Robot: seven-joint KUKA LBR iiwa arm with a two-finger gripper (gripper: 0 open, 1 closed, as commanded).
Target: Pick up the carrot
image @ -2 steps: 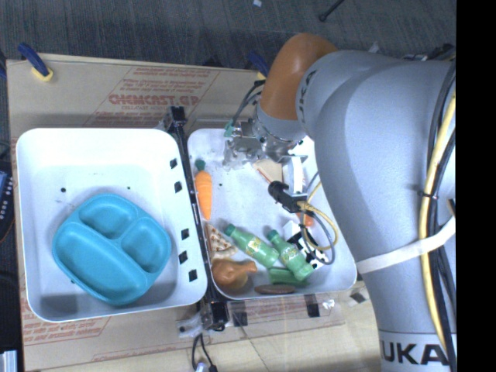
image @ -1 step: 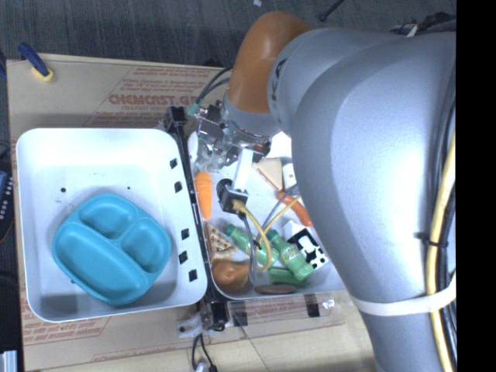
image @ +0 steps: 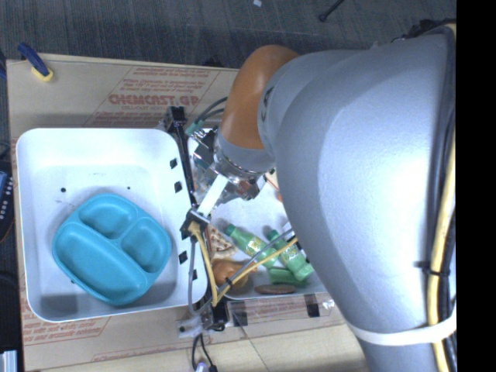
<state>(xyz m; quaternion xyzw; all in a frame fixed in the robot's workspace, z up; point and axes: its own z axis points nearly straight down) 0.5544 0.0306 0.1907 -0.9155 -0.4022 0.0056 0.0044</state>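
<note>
A blue-and-yellow clamp (image: 35, 62) lies at the far-left corner of the cardboard-covered counter (image: 116, 99). Below it, the left bin (image: 46, 149) holds one teal divided plate (image: 112, 246), set toward the near side.

Across the shared rim, the right bin (image: 275, 304) is crowded and largely covered by the grey arm (image: 364, 192) reaching in from the right. The end effector (image: 236, 183) hangs low over the bin's far-left part, under the orange wrist band. Whether it is apart, together or clamped on anything cannot be told from this angle.

Near the front of the bin lie a tan, bread-like item (image: 225, 271), two green bottles (image: 249, 243) and a brown oval piece (image: 273, 289), all close together.

The carrot (image: 269, 179) cannot be picked out with certainty. A small orange sliver just right of the wrist, against the arm's edge, is the likeliest candidate, and the rest of it is hidden.

If it is a toy like its neighbours, it is probably light, stiff and smooth. It would be best gripped across the thicker part of the body, since a tapered tip could slip out as the grip closes.
</note>
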